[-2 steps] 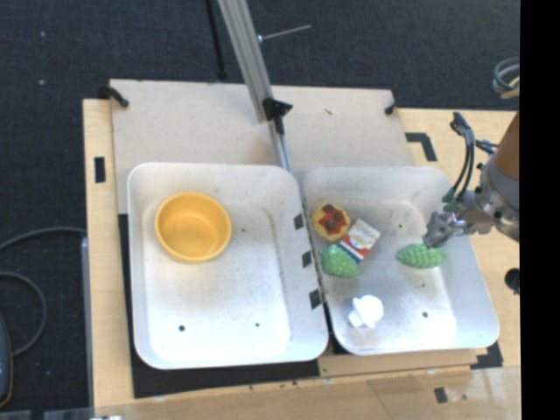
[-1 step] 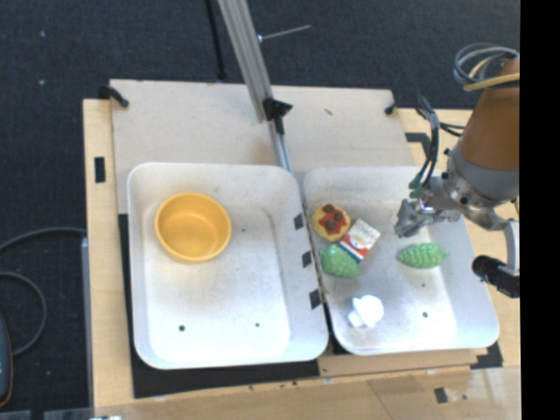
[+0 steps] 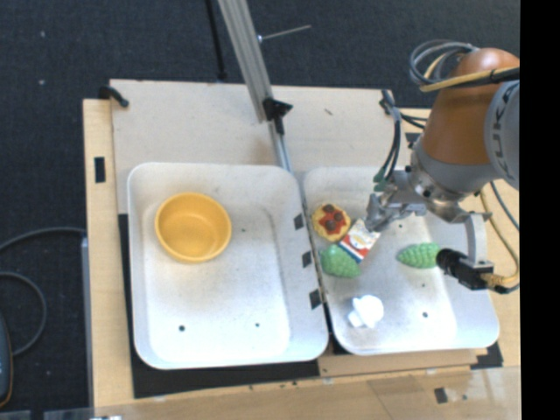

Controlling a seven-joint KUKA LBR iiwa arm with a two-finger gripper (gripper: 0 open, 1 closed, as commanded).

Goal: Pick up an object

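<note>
Gripper (image 3: pixel 378 220) sits low in right bin (image 3: pixel 437 322), tips at the red-white-blue packet (image 3: pixel 357 244); can't tell its state. Packet lies between tart toy (image 3: pixel 332 221) and green ball (image 3: pixel 340 262). Yellow bowl (image 3: pixel 192 227) in left bin (image 3: pixel 219 322)

left bin (image 3: pixel 149 322): yellow bowl (image 3: pixel 193 227) | metal pole (image 3: pixel 249 55): slants above bins | floor: dark carpet (image 3: pixel 52 42)

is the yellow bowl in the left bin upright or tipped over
Upright: the round yellow bowl sits in the left white bin with its open mouth facing up, its inside visible.
</note>
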